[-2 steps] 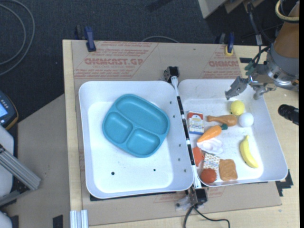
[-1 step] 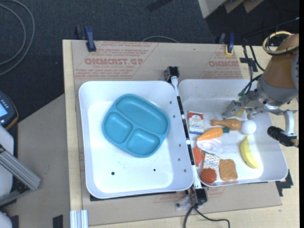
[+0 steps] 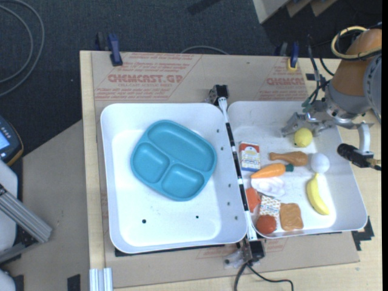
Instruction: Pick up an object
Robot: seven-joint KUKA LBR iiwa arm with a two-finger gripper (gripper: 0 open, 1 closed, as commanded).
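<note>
R bin (image 3: pixel 351 218): toast (image 3: pixel 291 216) nearest, banana (image 3: pixel 317 195) and carrot (image 3: pixel 269 170) further in. Yellow ball (image 3: pixel 303 137) sits at the far side, gripper (image 3: pixel 301 123) just above it; fingers apart, nothing between them.

Even, bright overhead light washes the two white bins (image 3: pixel 121 223) nearly to glare, throws only faint soft shadows beneath the blue tray (image 3: pixel 174 159), leaves the surrounding floor (image 3: pixel 54 17) dim, and the whole picture looks slightly soft.
</note>
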